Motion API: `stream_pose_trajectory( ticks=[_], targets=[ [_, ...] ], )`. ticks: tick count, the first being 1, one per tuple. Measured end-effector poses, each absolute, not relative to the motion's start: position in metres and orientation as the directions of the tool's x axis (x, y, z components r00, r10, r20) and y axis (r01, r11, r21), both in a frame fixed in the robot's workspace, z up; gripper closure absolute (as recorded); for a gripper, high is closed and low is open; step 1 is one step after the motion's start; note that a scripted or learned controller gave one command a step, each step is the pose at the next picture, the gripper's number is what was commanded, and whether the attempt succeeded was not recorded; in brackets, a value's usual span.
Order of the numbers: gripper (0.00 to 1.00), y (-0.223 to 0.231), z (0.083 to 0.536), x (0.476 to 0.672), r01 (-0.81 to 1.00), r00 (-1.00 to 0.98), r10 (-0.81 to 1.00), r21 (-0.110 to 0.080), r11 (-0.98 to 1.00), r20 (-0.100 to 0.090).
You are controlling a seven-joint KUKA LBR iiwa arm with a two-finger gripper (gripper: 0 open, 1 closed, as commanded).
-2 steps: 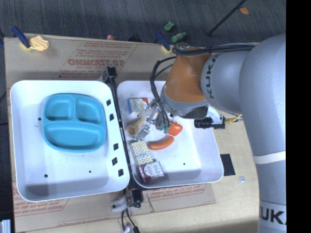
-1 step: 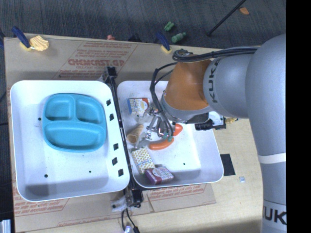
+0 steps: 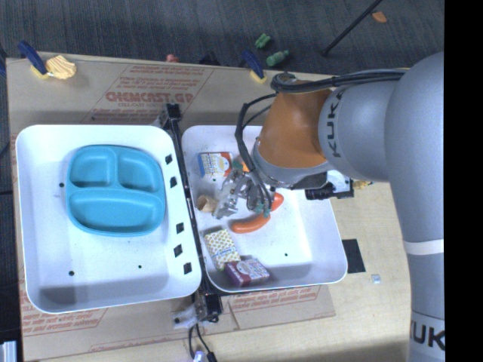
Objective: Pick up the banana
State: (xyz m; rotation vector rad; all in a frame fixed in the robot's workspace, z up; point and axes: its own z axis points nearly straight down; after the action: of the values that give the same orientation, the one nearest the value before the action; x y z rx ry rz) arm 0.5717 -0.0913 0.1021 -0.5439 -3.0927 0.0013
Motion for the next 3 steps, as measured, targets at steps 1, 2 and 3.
stream_pose_trajectory(
  ticks=[1, 2, 3],
  targets=[
    [1.0, -0.091, 0.112, 0.573, 0.339, -0.941, 0.339, -0.002, 0.941, 0.0],
    [1.0, -0.097, 0.097, 0.534, 0.046, -0.999, 0.046, 0.001, 0.999, -0.014],
    [1.0, -0.009, 0.192, 0.531, 0.023, -1.0, 0.023, -0.001, 1.0, -0.002]
  ],
)
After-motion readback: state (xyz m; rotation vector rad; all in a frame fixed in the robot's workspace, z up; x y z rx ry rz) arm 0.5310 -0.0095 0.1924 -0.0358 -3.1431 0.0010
